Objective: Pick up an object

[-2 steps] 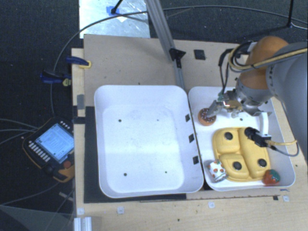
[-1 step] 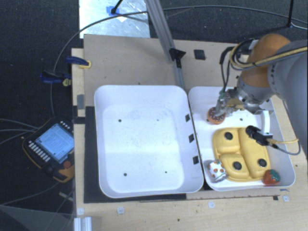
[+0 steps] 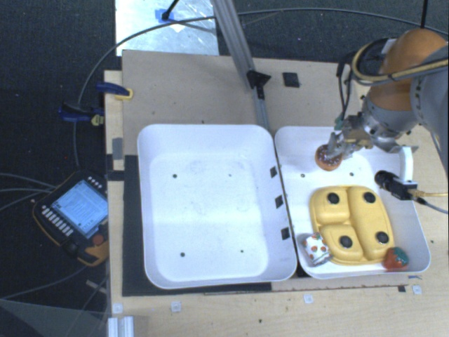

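In the right bin (image 3: pixel 298 146), a small brown round object (image 3: pixel 327 160) lies near the far end. My gripper (image 3: pixel 337 144) is low over it, touching or just above its right side; the view does not show a grasp. A large yellow block (image 3: pixel 351 223) with several black dots lies in the middle of the same bin. A small white object with red spots (image 3: pixel 315 248) rests against the block's near left corner. A red and green piece (image 3: pixel 396 258) sits at the bin's near right corner.
The left bin (image 3: pixel 151 188) stands beside the right one, sharing a divider edge with black clips (image 3: pixel 278 201). A slanted metal pole (image 3: pixel 235 30) crosses the bench at the back. A handheld pendant (image 3: pixel 74 213) lies off the bench at the left.
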Controlling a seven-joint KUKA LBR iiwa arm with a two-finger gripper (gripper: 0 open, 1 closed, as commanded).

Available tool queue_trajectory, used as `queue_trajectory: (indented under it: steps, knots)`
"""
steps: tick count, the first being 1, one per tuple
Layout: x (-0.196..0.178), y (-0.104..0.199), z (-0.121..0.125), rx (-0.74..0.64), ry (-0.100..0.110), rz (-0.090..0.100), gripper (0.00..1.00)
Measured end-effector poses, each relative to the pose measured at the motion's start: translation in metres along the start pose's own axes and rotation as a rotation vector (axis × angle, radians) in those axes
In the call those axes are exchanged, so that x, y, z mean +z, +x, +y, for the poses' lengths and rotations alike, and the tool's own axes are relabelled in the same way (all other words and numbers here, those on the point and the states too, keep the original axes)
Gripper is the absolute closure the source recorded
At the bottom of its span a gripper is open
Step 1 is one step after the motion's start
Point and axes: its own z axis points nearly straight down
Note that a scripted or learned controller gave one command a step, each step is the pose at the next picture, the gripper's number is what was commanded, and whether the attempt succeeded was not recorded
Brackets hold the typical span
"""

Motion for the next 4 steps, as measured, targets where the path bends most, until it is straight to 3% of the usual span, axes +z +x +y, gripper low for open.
queue_trajectory:
  steps: [1,2,4]
  knots:
    - [-0.061,-0.007,0.003,-0.001,0.001,0.000,1.00]
    - [-0.082,-0.007,0.004,-0.004,0.003,0.001,1.00]
    - [-0.072,0.080,-0.026,-0.008,0.007,0.002,1.00]
